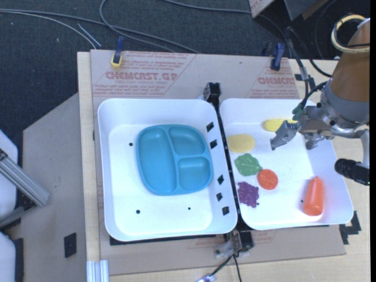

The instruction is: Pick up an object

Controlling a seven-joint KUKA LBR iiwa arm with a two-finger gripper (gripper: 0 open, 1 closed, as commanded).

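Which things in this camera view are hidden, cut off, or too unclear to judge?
- Gripper: blurred and small in the camera view, so open or shut is unclear.
- Yellow item: its right end is hidden behind the gripper.
- Arm: cut off by the right edge.
- Purple item: too small to identify.

left bin (111, 157): divided tray (174, 158) inside; right bin (329, 210): six toy foods (258, 178) | gripper (294, 135) above
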